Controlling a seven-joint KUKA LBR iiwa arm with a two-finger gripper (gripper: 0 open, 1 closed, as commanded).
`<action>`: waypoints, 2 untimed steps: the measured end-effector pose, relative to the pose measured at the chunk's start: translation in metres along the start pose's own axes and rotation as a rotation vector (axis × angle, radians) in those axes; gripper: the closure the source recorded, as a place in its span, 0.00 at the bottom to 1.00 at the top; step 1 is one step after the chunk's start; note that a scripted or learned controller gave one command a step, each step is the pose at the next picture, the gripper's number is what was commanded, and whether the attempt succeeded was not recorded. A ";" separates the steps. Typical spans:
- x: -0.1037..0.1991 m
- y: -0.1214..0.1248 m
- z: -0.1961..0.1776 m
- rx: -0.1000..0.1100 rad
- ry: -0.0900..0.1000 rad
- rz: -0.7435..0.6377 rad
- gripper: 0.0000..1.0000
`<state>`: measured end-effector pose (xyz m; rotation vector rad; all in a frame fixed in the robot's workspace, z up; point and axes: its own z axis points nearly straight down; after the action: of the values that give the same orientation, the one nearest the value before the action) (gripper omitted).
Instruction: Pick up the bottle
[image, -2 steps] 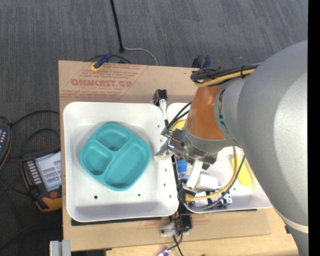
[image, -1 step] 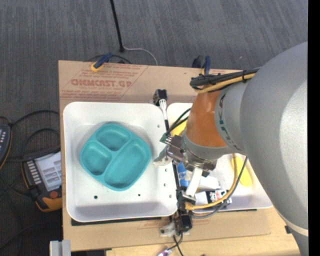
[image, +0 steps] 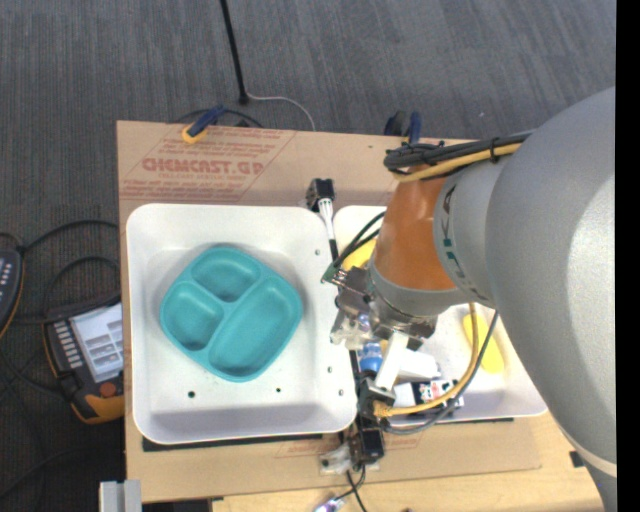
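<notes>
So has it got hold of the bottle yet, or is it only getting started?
Done: the arm has reached down into the right bin. In hand: its gripper sits low among the clutter there, by something blue that may be the bottle. I cannot see a grip. Left: lifting it. The teal plate lies in the left bin.

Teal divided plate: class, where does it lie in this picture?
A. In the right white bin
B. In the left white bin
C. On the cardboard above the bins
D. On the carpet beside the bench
B. The teal divided plate rests flat on the floor of the left white bin, while the arm reaches down over the right white bin.
</notes>
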<state>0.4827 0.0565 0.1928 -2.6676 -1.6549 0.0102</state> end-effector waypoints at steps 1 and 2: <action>0.000 0.000 0.000 0.000 0.000 0.000 0.00; -0.014 0.007 0.009 -0.001 0.002 0.078 0.00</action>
<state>0.4829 0.0407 0.1836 -2.7305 -1.5491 0.0061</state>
